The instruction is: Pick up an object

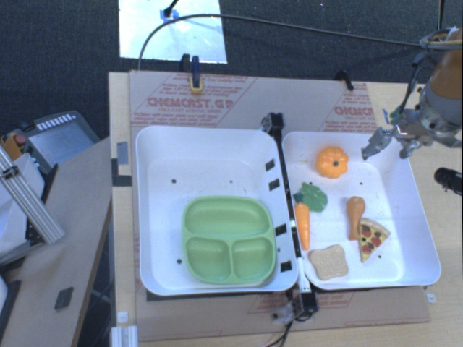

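Observation:
The right bin (416,215) holds an orange pumpkin (332,162) near its back, a green broccoli piece (312,196), an orange carrot (302,225), a brown drumstick (354,215), a pizza slice (372,238) and a slice of bread (330,262). My gripper (391,142) hangs over the bin's back right corner, to the right of the pumpkin. Its two fingers are spread apart with nothing between them.
The left bin (155,157) holds a green divided plate (228,238) at its front. A black divider with clips (282,186) runs between the bins. A grey device (61,139) and a metal rail (29,201) lie on the side table at left.

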`<state>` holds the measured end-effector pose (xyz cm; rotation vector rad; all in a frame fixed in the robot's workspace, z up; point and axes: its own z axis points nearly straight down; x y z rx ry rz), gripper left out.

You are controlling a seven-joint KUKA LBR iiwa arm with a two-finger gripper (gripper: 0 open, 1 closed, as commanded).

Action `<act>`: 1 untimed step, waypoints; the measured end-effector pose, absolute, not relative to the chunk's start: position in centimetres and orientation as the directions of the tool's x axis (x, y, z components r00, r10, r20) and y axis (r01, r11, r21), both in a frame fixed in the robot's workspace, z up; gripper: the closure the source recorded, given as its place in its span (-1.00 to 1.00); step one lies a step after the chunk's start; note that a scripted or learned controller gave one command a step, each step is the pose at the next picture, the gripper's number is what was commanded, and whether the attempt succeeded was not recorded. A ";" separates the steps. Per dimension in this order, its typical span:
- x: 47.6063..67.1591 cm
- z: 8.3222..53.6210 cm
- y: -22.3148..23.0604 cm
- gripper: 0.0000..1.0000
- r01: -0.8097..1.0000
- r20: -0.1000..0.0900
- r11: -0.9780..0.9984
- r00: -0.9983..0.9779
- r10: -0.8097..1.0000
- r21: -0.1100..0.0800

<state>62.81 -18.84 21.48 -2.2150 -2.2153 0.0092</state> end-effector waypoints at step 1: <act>63.1 22.3 -18.8 -1.00 1.000 0.000 0.003 -0.003 1.000 0.001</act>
